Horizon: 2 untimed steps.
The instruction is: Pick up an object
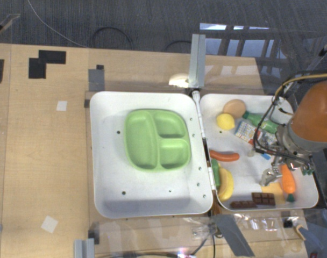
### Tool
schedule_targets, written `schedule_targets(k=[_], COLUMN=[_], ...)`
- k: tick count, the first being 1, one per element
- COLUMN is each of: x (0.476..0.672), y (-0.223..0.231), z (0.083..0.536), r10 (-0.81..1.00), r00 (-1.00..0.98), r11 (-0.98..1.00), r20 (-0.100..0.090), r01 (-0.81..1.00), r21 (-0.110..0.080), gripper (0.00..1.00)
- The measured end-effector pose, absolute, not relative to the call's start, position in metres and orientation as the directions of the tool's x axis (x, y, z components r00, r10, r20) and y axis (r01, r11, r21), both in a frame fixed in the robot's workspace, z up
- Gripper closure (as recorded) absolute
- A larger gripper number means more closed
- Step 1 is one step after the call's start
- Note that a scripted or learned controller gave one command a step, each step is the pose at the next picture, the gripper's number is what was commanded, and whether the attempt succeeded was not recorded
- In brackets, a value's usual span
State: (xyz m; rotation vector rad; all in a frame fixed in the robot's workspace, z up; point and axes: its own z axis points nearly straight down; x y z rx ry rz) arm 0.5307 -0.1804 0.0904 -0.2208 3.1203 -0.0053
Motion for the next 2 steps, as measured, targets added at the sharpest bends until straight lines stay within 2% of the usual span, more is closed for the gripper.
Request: schedule_targets(k=[1,2], x=[0.5373,0.537], y=[-0.179,-0.1789], z=[0.1055,0.105], r10=[-0.149,-0.149], r00=[-0.988,-0.988], r11=[0.989,0.989], r20=[-0.034,-0.033], r01=[-0.148,-0.148], r21=[-0.011,-0.011], gripper=[1.0,0.0])
